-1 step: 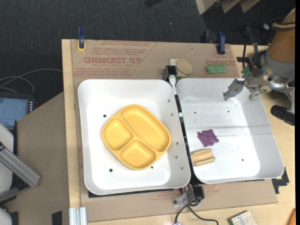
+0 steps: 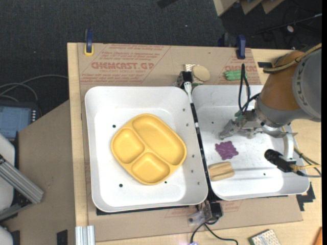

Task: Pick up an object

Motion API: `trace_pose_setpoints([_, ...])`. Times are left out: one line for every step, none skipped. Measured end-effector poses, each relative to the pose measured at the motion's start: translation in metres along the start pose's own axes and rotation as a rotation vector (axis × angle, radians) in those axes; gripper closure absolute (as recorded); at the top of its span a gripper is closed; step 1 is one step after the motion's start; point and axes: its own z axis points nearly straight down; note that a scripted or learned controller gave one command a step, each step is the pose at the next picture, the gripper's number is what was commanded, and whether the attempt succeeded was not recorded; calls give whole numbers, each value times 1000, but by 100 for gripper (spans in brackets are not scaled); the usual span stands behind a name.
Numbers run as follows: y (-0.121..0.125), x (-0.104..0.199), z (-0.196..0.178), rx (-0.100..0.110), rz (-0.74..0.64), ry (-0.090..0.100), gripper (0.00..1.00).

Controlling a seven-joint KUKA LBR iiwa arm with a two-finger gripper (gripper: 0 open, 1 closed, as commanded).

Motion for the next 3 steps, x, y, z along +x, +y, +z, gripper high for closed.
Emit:
trace_pose_setpoints([-61,39,-4,3,0,2,0])
trace_pose_setpoints([-57,36,-15,-8,2,-3,100])
trace_pose_setpoints([-38,106,-110,-17,-9,0,100])
